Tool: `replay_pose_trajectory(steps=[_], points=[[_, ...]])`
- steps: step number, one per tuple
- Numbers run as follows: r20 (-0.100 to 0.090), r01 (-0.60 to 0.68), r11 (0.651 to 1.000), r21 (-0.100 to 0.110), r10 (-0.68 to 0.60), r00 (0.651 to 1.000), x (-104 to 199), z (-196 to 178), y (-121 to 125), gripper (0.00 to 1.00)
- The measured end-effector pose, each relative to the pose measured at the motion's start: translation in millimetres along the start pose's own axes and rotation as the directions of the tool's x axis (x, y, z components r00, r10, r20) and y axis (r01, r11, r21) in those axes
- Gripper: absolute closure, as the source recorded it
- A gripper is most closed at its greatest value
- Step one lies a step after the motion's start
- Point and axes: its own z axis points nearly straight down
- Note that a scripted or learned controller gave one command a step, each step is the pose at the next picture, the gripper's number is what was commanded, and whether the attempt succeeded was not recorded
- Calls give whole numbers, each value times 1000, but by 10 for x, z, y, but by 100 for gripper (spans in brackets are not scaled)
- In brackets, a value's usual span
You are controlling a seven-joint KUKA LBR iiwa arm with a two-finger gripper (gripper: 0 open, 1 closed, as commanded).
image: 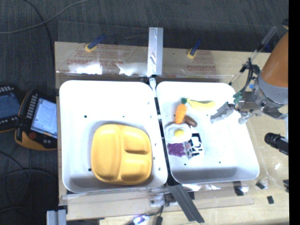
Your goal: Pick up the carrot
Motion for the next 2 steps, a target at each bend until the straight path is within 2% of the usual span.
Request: replay_pose_trajectory(steps=[1, 2], points=[[-3, 4, 1000, 3, -4, 1000, 21, -71, 13, 100], [-3, 4, 1000, 3, -4, 1000, 21, -71, 12, 0]])
